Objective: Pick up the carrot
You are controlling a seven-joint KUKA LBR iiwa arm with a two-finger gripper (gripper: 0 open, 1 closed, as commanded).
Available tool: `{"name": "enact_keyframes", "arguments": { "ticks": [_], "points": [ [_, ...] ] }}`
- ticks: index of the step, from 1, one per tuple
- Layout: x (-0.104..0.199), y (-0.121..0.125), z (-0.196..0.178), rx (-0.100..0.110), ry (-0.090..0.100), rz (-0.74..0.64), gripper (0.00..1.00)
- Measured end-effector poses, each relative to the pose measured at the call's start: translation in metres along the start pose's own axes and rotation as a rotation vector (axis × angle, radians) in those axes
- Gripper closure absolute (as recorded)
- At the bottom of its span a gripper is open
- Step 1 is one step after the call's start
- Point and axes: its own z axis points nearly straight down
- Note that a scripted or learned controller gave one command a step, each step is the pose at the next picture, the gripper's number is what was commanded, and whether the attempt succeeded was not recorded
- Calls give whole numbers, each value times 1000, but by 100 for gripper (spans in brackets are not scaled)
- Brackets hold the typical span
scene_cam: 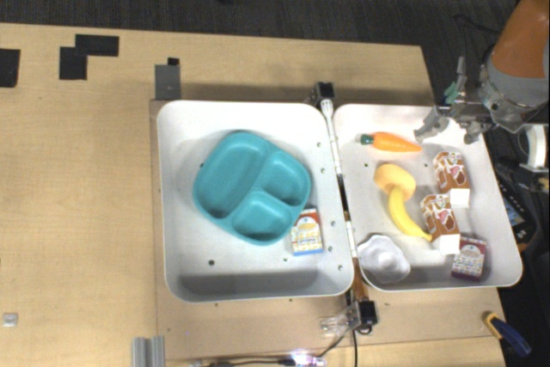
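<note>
Your claw point(449, 126) is hovering spread and holding nothing; the carrot point(393, 142) is lying just left of it, so you should be lowering squarely astride its middle

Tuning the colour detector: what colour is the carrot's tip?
Green tip on an orange carrot, clearest in the camera view.

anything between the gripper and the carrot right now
Nothing visible. The gripper hangs just right of the carrot in the right bin, with bare bin floor between them; the banana lies nearer the camera.
</note>
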Motion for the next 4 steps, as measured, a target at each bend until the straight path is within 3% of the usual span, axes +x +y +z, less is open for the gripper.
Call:
{"name": "enact_keyframes", "arguments": {
  "ticks": [1, 2, 3, 4],
  "points": [
    [52, -21, 105, 0, 2, 444, 0],
    [53, -17, 91, -11, 2, 437, 100],
    [66, -54, 55, 5, 2, 759, 100],
    [76, -138, 103, -4, 4, 680, 100]
  ]
}}
